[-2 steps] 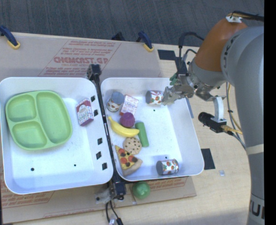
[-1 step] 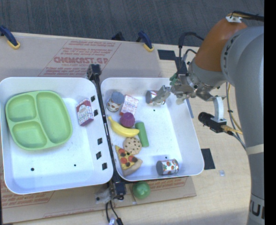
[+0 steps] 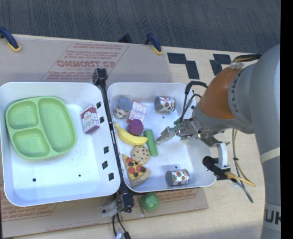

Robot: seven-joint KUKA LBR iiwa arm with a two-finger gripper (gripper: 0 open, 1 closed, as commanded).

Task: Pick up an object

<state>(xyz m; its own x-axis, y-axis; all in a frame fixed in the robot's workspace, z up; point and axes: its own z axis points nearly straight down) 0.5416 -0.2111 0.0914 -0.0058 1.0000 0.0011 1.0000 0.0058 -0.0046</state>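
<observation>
Crowding is the risk: hand (image 3: pixel 165 135), grip unclear, nears green stick (image 3: pixel 150 142) and could knock banana (image 3: pixel 130 136) aside.

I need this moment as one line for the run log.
arm: over right bin | hand: beside green stick, nothing held | banana: in bin | grasp: not yet done

Evenly and brightly lit from above; mild glare on white bins (image 3: pixel 17 190); soft shadows; slightly soft focus throughout.
</observation>
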